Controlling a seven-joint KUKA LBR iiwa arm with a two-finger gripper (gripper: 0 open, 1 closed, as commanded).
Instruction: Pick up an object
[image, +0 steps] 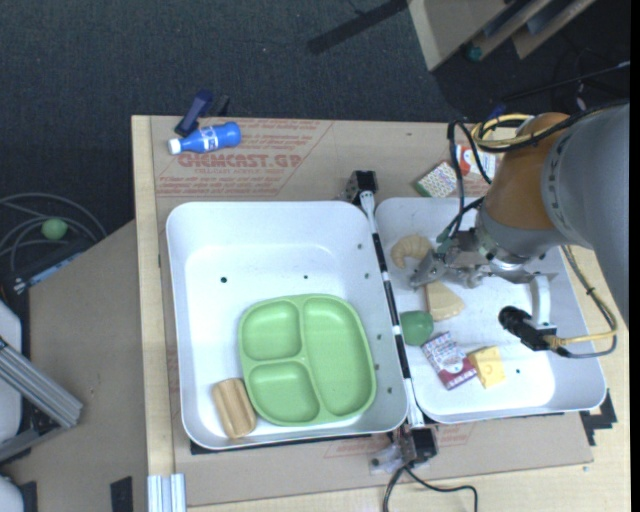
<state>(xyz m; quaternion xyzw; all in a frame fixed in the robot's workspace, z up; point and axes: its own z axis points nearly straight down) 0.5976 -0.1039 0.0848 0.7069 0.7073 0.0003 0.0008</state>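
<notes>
My gripper (436, 268) hangs low over the left part of the right bin (570, 395), reached in from the right. Just left of it lies a beige rounded piece (406, 250). A cream wedge (445, 301) sits right below the gripper. Nearer the front are a green lump (415, 325), a red and white packet (448, 361) and a yellow block (488, 367). Nothing is seen held.
The left bin (200, 240) holds a green divided plate (305, 358) and a tan block (233, 407) at its front left corner. A blue and white bottle (205, 137) lies on the bench behind the bins. A small patterned card (437, 181) lies behind the right bin.
</notes>
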